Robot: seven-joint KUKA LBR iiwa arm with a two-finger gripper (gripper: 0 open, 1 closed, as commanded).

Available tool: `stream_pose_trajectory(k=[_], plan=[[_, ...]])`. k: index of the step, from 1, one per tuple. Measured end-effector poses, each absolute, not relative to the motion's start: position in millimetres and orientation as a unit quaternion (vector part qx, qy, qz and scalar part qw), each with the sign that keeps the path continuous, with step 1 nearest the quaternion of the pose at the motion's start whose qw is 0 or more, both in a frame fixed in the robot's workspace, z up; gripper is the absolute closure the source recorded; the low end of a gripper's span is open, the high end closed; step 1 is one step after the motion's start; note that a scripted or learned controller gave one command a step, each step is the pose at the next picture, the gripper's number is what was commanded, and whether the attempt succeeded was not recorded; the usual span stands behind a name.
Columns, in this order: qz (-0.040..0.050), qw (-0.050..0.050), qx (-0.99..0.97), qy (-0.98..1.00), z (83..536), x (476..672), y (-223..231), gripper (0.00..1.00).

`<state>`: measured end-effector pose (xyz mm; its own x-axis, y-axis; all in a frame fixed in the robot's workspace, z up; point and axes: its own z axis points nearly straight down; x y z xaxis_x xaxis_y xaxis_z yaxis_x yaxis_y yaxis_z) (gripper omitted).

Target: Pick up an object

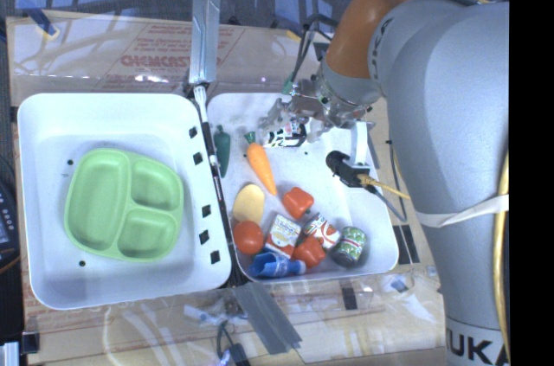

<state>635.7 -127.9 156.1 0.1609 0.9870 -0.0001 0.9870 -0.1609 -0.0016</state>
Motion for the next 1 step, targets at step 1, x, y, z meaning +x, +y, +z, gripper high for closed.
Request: stream_pose_trajectory(k=[1], plan=[[0.0017,0.003,-0.708,-0.706,90.4,591.4,-94.9,0.00]])
